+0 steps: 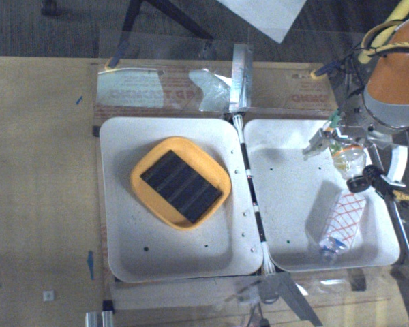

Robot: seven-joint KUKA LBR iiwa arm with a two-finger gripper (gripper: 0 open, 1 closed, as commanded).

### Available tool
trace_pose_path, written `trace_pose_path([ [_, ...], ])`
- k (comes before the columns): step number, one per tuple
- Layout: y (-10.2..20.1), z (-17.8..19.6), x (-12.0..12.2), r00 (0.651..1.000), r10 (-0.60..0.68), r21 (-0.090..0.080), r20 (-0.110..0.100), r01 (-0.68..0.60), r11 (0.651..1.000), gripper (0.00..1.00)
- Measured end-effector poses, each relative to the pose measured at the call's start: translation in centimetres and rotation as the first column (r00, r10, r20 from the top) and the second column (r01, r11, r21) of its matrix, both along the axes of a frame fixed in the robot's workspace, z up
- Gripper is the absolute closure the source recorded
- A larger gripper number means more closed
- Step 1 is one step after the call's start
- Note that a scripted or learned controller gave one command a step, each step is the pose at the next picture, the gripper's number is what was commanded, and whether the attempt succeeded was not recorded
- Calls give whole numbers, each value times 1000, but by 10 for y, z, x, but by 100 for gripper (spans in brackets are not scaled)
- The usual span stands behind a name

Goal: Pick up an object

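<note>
Yellow tray (180, 182), dark ribbed insert, left bin; clear bottle (342, 223) lying, right bin.

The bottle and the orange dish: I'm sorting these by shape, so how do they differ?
The bottle is clear plastic with a red checked label and a blue cap; the orange dish is opaque, with a dark ribbed panel on top. The bottle is slim and lies on its side in the right bin; the dish is broad, flat and squarish in the left bin. The bottle lies close under the gripper; the dish lies far from it. Both rest on a bin floor.
</note>
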State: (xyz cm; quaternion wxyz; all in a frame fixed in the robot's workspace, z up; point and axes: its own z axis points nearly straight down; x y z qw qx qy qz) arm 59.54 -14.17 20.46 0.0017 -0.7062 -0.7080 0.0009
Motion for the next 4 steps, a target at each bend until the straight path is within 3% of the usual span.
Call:
trace_pose_path([
  [1,-22,7,46,984,179,-4,7,-179,984,0],
  [2,-82,-10,-39,963,271,-1,3,-271,963,0],
  [3,-77,-103,-69,931,365,-3,18,-365,931,0],
  [4,-35,-108,-71,932,361,-21,26,-360,933,0],
])
